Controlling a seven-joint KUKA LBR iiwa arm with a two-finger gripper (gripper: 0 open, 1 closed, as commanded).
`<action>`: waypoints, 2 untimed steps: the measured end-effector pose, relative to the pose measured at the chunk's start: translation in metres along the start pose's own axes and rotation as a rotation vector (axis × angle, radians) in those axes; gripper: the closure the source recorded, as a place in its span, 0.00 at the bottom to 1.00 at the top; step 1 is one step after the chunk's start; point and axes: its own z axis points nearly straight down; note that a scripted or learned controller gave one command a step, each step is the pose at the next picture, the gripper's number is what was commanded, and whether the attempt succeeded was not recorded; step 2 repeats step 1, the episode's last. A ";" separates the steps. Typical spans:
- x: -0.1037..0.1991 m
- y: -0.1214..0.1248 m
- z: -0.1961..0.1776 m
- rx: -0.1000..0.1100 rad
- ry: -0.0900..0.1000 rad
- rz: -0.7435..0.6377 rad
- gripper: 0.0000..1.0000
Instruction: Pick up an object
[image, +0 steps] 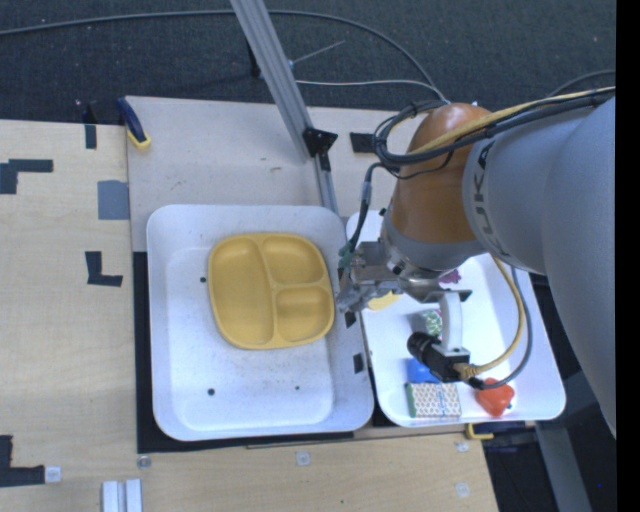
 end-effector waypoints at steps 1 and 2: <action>0.054 -0.003 -0.010 0.000 0.000 0.000 1.00; 0.054 -0.003 -0.010 0.000 0.000 0.000 1.00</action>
